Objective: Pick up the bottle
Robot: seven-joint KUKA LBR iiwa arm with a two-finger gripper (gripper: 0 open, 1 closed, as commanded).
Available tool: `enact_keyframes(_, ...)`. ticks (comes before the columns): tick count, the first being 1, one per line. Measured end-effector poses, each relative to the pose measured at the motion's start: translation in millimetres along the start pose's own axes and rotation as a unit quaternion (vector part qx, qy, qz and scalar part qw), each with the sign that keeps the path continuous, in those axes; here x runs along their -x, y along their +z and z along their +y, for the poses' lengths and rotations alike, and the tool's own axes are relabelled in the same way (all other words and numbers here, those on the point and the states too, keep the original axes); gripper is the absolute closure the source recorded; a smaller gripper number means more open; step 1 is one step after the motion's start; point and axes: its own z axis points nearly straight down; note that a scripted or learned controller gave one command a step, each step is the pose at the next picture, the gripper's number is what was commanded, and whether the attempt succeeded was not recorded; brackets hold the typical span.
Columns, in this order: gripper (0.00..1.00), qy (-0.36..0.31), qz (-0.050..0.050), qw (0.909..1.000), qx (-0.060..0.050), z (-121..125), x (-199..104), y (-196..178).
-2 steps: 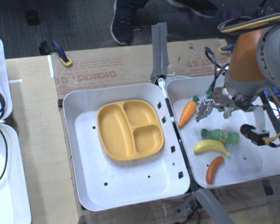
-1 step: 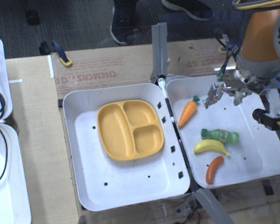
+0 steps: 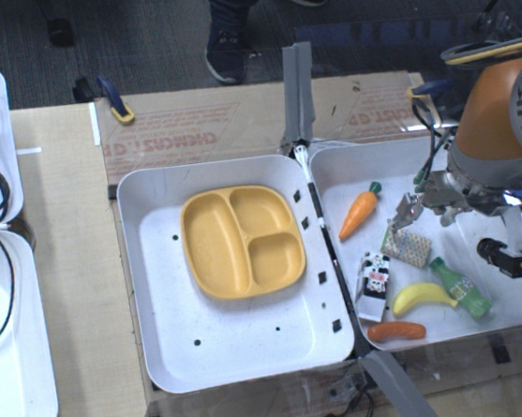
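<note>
The green bottle (image 3: 462, 289) lies on its side in the front right corner of the right bin (image 3: 334, 184), cap pointing up-left, right next to the banana (image 3: 421, 297). My gripper (image 3: 407, 216) hangs over the middle of that bin, up and to the left of the bottle and well apart from it. It sits just above a speckled beige sponge (image 3: 409, 249). Its fingers are open with nothing between them. The grey arm with its orange band (image 3: 499, 112) reaches in from the right.
The right bin also holds a carrot (image 3: 359, 212), a cow-print box (image 3: 374, 281) and a red sausage-shaped toy (image 3: 396, 331). The left bin (image 3: 158, 291) holds a yellow divided plate (image 3: 242, 240). A grey divider (image 3: 299, 94) stands between the bins.
</note>
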Motion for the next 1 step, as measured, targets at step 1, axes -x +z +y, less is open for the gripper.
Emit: enact_keyframes(1, 0.00, -0.193, 0.000, 0.9812, 0.001, -58.0, -7.5, -17.3)
